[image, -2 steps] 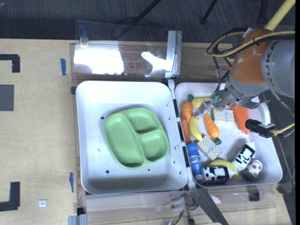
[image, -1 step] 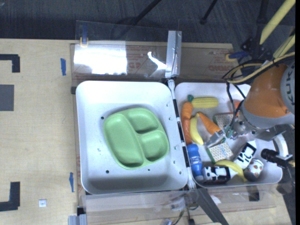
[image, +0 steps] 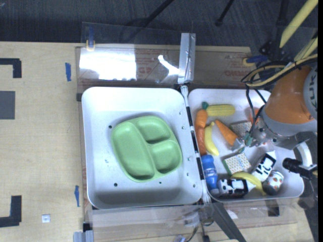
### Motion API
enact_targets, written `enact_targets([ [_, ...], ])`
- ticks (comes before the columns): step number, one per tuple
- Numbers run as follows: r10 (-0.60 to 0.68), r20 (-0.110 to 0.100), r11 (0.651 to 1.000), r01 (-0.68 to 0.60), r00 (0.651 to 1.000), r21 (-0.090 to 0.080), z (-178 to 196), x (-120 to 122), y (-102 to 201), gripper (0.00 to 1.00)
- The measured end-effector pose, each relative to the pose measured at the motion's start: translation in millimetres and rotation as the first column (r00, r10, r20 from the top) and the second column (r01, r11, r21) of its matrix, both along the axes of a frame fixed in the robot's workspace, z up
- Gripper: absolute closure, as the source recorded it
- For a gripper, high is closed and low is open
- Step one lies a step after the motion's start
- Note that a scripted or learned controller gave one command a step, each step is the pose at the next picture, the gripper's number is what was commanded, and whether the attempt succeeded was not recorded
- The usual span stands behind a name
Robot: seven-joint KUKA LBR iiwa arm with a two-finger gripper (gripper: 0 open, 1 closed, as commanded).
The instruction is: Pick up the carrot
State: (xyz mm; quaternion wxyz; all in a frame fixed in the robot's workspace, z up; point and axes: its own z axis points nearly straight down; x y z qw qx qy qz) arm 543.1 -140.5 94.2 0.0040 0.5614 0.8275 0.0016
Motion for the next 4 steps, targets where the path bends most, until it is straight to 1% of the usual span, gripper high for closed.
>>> enact_targets([
  [1, -0.054, -0.012, 0.999, 0.054, 0.998, 0.001, 117, 30, 77, 1.0],
  [2, -0.054, -0.012, 0.999, 0.054, 0.998, 0.001, 117, 30, 77, 0.0],
  [3, -0.266, -0.01, 0.964, 0.266, 0.964, 0.0, 201, 6, 108, 0.0],
  [4, -0.315, -0.015, 0.949, 0.315, 0.949, 0.0, 109, 47, 93, 0.0],
])
